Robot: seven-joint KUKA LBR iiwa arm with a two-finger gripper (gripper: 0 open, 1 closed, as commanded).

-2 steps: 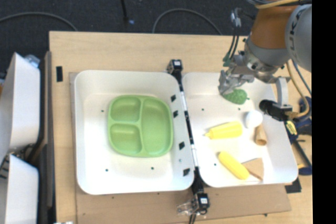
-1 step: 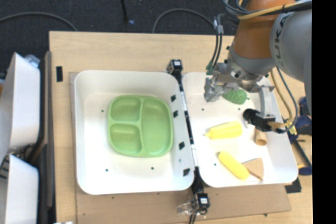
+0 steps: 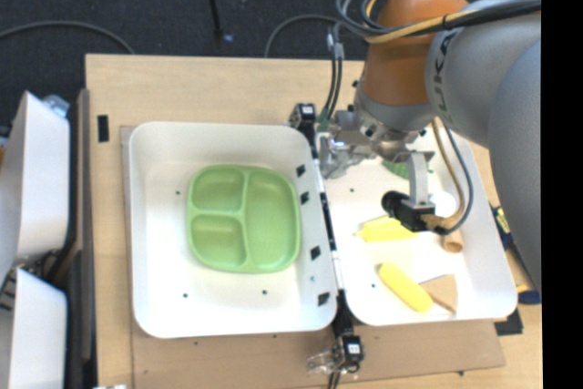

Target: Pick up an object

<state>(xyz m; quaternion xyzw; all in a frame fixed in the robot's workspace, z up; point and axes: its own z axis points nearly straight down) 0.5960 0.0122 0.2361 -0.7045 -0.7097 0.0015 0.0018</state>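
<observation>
Gripper (image 3: 339,152) hangs over the far-left corner of the right bin (image 3: 483,301), tight against the rim shared with the left bin (image 3: 150,287); whether it is spread or closed cannot be told. In the right bin's near half lie the upper yellow piece (image 3: 384,230) and lower yellow piece (image 3: 404,287), both smooth and oblong, with a flat tan wedge (image 3: 444,290) just beside the lower one. A glossy green plate (image 3: 244,219) with three compartments sits mid-left bin, bare white floor all round.

Green tray (image 3: 243,219) looks smooth plastic, L bin (image 3: 155,287) glossy plastic, bench (image 3: 182,87) matt wood.
</observation>
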